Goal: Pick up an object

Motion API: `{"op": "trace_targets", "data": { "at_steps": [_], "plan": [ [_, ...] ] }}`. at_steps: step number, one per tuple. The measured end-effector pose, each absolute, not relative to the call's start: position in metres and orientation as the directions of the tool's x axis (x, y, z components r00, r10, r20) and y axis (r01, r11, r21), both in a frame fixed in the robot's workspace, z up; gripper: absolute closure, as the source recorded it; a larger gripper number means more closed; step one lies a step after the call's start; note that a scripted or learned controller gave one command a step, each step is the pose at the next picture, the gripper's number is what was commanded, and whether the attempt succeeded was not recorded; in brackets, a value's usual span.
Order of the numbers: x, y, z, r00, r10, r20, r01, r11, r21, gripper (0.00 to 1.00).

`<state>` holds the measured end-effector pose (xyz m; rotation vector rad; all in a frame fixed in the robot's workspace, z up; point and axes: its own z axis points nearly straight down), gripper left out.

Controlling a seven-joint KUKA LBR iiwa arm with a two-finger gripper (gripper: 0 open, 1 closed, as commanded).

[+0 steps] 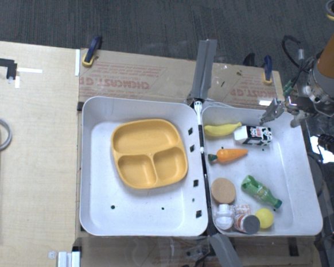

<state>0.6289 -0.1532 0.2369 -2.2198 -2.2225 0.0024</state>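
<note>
Gripper (272, 111) hovers over right bin (302, 169) far rim, grip state unclear. Nearest: milk carton (256, 135), touching banana (222, 129). Risk: descent clips rim, or carton slips against banana.

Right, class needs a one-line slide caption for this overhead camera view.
Gripper poised over right bin of toy food, near the milk carton; yellow divided plate in left bin.

The grey arm with its orange band reaches in from the right, its claw (270, 114) angled down and leftward.
</note>
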Motion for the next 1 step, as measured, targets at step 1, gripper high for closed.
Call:
{"op": "trace_targets", "data": {
  "at_steps": [1],
  "plan": [
    [0.5615, -0.1892, 0.1420, 0.086, 0.996, -0.001, 0.996, -0.086, -0.003, 0.00]
  ]
}}
